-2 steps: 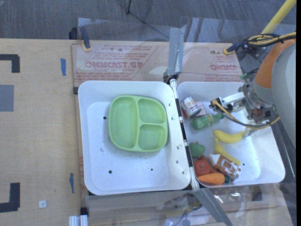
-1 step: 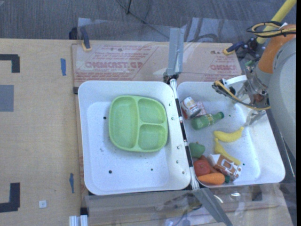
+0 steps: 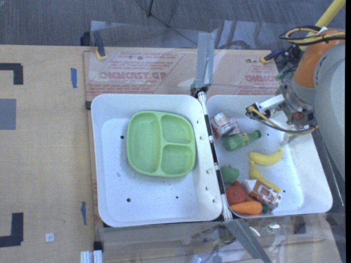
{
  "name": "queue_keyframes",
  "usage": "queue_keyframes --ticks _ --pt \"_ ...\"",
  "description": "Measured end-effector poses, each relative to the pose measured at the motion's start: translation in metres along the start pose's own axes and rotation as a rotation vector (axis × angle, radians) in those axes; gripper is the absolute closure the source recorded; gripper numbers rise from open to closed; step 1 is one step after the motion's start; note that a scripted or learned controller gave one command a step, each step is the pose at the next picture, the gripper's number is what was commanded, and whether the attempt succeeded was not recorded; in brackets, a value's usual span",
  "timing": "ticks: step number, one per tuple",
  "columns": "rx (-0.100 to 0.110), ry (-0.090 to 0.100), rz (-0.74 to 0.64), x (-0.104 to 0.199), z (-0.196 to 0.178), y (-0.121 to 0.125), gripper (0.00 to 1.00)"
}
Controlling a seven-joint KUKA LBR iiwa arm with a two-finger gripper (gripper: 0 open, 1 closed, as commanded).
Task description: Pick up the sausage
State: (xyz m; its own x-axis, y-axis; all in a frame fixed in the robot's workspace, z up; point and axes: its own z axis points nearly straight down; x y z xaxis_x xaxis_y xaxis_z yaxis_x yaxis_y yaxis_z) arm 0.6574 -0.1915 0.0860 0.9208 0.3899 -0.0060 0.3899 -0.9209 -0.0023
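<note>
The arm's wrist, with its orange band, hangs over the back right part of the right bin. My gripper points down below the wrist, above bare bin floor, just behind a yellow banana. A reddish rounded item lies at the bin's front left beside an orange carrot. I cannot tell whether it is the sausage. It lies well forward and to the left of the gripper.
The right bin also holds a red and white can, a green bottle, a second yellow piece, a green pepper and a small printed box. A green divided plate sits in the left bin.
</note>
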Motion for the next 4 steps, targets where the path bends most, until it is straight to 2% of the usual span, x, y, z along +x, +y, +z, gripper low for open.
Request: queue_keyframes --ticks 1,2,3,4 --pt "-0.001 0.008 0.201 -0.044 -0.001 -0.029 0.0" --pt "0.032 -0.008 0.019 -0.007 0.002 0.019 0.0" --pt "0.003 0.027 0.023 -0.058 -0.005 -0.003 0.0" --pt "0.023 0.008 -0.19 -0.01 0.0 0.012 0.0"
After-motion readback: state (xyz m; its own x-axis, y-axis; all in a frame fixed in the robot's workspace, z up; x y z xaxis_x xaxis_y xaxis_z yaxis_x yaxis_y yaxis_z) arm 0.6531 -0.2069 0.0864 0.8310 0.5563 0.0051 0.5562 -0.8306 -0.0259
